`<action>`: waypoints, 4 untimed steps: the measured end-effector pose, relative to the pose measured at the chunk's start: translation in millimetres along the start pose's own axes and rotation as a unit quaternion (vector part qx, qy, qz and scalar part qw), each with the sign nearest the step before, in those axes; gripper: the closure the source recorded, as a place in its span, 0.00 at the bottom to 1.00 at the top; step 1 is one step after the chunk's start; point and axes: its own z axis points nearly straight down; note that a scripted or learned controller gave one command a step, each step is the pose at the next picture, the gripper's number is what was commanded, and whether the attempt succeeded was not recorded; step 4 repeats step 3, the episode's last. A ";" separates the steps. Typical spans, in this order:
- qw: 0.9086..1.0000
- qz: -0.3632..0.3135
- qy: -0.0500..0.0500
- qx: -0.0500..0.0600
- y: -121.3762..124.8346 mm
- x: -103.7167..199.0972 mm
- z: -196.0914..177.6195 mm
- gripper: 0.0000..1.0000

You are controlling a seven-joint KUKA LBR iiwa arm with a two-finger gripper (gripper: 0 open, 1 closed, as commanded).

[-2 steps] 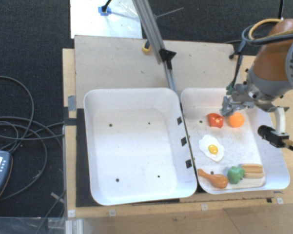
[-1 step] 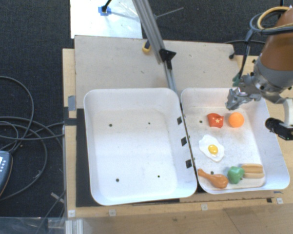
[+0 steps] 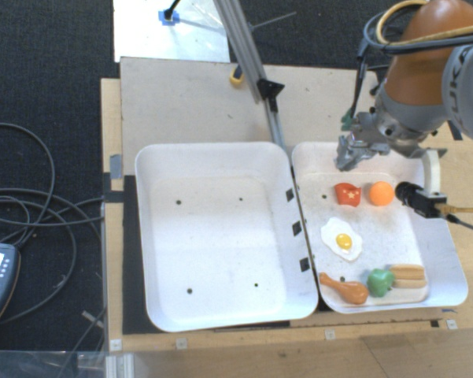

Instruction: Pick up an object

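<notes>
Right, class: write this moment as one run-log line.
claw: above right bin's far end | nearest: red toy, orange ball | nothing seen held

Bright, even overhead light fills the scene, and the two white bins (image 3: 220,235) look nearly washed out, with little surface detail. Shadows are soft and faint, lying close under the toy foods and along the bin walls. The picture is low in resolution and slightly soft throughout, the dark floor (image 3: 47,53) at left shows grainy texture, and the arm (image 3: 429,53) looks a little blurred.
</notes>
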 end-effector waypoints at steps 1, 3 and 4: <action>1.000 0.000 0.000 0.001 -0.7 51.0 4.7 1.00; 1.000 0.001 0.000 0.001 24.1 138.8 11.7 1.00; 1.000 0.001 0.000 0.001 24.1 138.8 11.7 1.00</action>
